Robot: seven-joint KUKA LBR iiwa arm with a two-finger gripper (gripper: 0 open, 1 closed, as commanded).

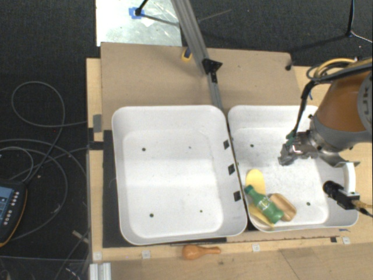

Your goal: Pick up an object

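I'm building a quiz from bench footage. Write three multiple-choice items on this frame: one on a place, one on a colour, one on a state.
1. Where is the green bottle?
A. right bin's near left corner
B. left bin's centre
C. on the floor

2. What colour is the band on the arm?
A. blue
B. orange
C. green

3. How does the gripper stand relative to the bottle?
A. clamped on it
B. apart from it, over the right bin
C. lifting it

Key: 1 A, it lies by the yellow object; 2 B, orange above the wrist; 3 B, bare bin floor lies between them.

Two white bins (169, 115), one green bottle (263, 203).
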